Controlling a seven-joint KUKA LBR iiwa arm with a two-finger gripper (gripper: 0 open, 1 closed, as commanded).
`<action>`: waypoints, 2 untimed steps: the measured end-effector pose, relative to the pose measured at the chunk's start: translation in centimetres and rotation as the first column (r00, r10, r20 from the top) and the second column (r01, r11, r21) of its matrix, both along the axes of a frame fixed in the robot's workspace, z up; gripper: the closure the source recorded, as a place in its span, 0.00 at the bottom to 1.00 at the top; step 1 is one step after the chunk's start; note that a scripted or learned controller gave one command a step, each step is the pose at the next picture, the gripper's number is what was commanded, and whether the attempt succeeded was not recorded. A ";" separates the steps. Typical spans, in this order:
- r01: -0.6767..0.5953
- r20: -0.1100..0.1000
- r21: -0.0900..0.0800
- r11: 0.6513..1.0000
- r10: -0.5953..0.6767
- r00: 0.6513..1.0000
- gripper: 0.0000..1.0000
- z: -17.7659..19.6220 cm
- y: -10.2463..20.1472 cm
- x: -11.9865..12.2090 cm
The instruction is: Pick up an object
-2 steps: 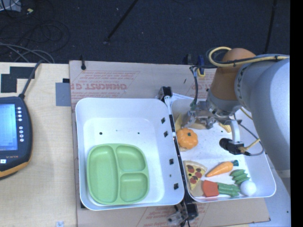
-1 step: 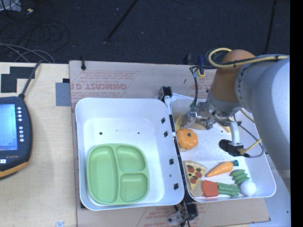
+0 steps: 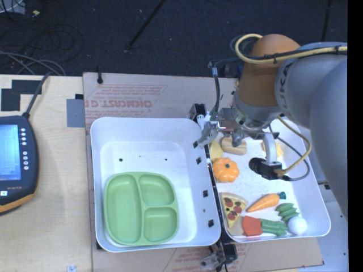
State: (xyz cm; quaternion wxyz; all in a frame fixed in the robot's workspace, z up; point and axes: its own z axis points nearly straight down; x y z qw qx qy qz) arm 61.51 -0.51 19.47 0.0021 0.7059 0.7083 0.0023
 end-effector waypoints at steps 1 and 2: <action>0.007 -0.005 -0.003 1.000 -0.007 1.000 0.00 1.8 -5.8 2.2; 0.006 -0.017 0.002 1.000 -0.006 1.000 0.00 -0.9 -4.5 -4.3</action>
